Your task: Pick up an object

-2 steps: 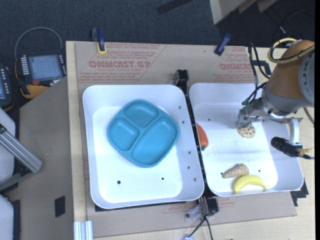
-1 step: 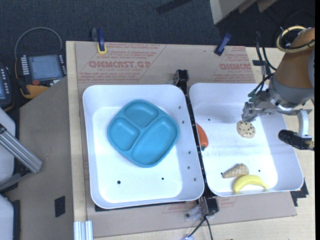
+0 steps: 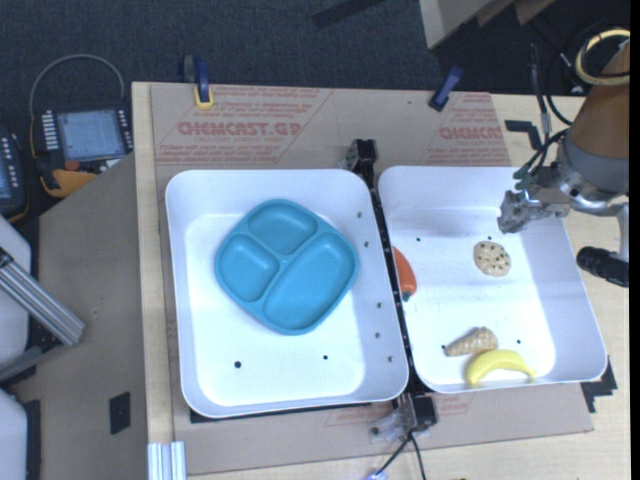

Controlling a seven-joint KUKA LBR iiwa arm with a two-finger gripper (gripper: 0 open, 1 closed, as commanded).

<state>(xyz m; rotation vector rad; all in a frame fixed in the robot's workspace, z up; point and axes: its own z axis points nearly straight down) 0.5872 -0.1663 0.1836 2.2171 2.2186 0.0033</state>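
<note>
Gripper: the gripper (image 3: pixel 518 211) is hanging over the upper right part of the right bin (image 3: pixel 560 298), a grey metal block below the arm's orange band; whether its fingers are spread or closed I cannot tell.
Cookie: a round, flat, tan cookie (image 3: pixel 491 258) with dark specks is lying on the right bin's floor, just below and left of the gripper and apart from it.
Banana: a smooth, curved yellow banana (image 3: pixel 497 366) is resting near the right bin's front wall, its long axis running left to right and its ends curling toward the front.
Shell-like piece: a beige, ridged, tapered piece (image 3: pixel 470 342) is sitting just above the banana, its narrow end pointing left; what it is I cannot tell.
Orange item: a glossy, elongated orange item (image 3: pixel 404 272) is lying against the right bin's left wall, its long axis running front to back.
Plate: a matte blue plastic plate (image 3: pixel 287 265) with rounded corners and three compartments is sitting in the middle of the left bin (image 3: pixel 210 368), turned at an angle to the walls.
Bins: both are shallow, smooth, white, with rounded corners, standing side by side and touching along a dark seam.
Bench: the bench (image 3: pixel 150 268) is covered with tan cardboard bearing red print, held by clamps at the far edge.
Room: dark carpet is lying beyond the bench, and a handheld screen unit (image 3: pixel 88 134) with a looped cable is resting at the left.
</note>
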